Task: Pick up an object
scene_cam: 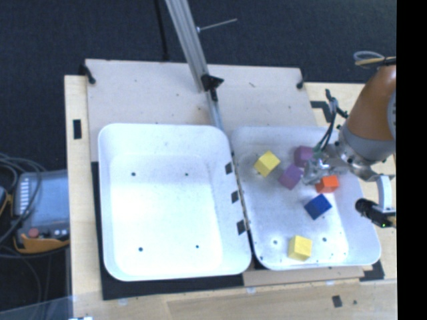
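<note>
Dark carpet around a pale worktop carrying two shallow white bins side by side; left bin holds nothing, right bin holds the blocks; arm reaches in from the right, tool low in the far right part of the right bin; cannot tell whether it is released or clenched, too small and blurred; nearest candidates: orange block just beside it, purple block to its left, mauve block just far of it; these three crowd together, so a clean pick likely needs one block centred under the tool, clear of its neighbours; blue block, far yellow block and near yellow block sit more apart, probably easier targets
</note>
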Controlling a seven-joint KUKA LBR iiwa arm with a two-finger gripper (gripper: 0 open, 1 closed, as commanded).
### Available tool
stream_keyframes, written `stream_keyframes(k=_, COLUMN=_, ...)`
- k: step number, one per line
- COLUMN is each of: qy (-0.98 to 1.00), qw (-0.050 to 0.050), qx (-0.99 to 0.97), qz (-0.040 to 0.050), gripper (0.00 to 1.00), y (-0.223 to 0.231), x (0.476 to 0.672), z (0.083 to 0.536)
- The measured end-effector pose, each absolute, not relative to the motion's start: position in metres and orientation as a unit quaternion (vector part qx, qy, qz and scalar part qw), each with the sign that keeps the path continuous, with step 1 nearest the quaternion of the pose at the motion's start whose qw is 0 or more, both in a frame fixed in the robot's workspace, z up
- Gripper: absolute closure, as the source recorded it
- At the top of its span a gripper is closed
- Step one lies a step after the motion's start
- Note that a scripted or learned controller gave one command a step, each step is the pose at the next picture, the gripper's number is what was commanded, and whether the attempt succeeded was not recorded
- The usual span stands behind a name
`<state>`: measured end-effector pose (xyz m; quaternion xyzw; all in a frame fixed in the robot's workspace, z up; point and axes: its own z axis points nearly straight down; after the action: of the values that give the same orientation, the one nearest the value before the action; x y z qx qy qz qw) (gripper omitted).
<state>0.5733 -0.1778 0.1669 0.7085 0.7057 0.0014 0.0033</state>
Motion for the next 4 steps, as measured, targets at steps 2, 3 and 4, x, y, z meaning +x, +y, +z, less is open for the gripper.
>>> stream_keyframes(k=2, qy=0.709, qw=0.004, qx=0.706, qz=0.0018, gripper=1.00, y=-0.178, x=0.573, z=0.285)
stream_keyframes(k=3, qy=0.709, qw=0.000, qx=0.705, qz=0.0006, gripper=1.00, y=-0.125, x=0.559, z=0.287)
stream_keyframes(k=4, qy=0.709, qw=0.000, qx=0.705, qz=0.0004, gripper=1.00, y=-0.079, x=0.549, z=0.289)
